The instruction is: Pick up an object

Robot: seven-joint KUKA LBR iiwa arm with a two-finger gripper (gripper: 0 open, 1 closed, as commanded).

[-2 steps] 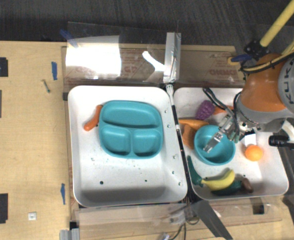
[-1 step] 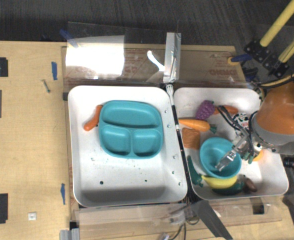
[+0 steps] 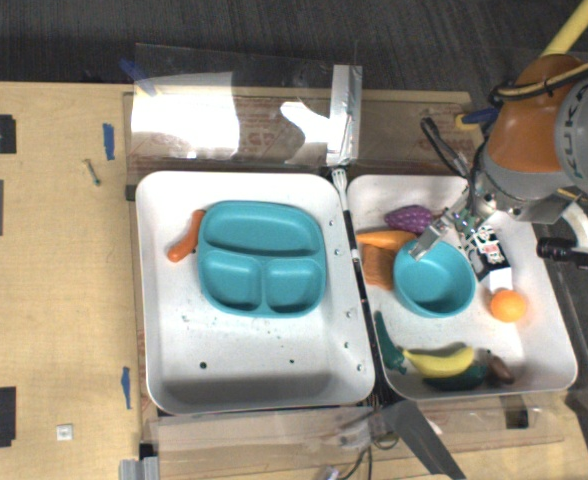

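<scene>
The gripper (image 3: 442,230) hangs over the right bin (image 3: 559,353), at the upper left rim of the blue bowl (image 3: 434,280), which I take as the likely target. Whether its fingers are wide or narrow cannot be told from this slant; nothing is seen between them.

Handling judgement: the bowl looks like light, rigid plastic with a smooth, slippery wall. The thin rim is the only sound hold, one finger inside and one outside; a grip on the rounded body would likely slide off.

Contents, placed from the bowl:
- purple grapes (image 3: 410,217) just above left
- an orange-brown food piece (image 3: 381,252) touching its left side
- an orange ball (image 3: 508,306) just right
- a banana (image 3: 442,361) below
- a small printed packet (image 3: 487,250) above right

The left bin (image 3: 164,368), well to the bowl's left, holds a blue divided plate (image 3: 262,256) with an orange carrot (image 3: 186,236) at its left edge.
</scene>
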